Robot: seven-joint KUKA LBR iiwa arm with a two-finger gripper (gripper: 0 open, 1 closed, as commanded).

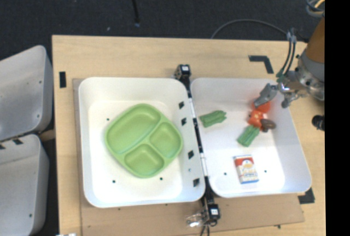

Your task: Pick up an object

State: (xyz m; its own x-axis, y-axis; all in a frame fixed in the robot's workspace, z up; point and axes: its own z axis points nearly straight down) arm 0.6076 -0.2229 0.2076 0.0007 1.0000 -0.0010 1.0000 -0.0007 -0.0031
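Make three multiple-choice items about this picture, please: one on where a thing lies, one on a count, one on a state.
1. Where does the green divided plate lie?
A. in the left bin
B. in the right bin
C. on the bare bench

2. How many compartments does that plate have?
A. two
B. three
C. five

3. How does the small red and white box stand?
A. held up by the gripper
B. leaning on the plate
C. lying flat on the floor of the right bin

Answers: 1 A, the plate rests inside the left bin. 2 B, one long section and two smaller ones show. 3 C, it lies alone in the right bin, far from the gripper.
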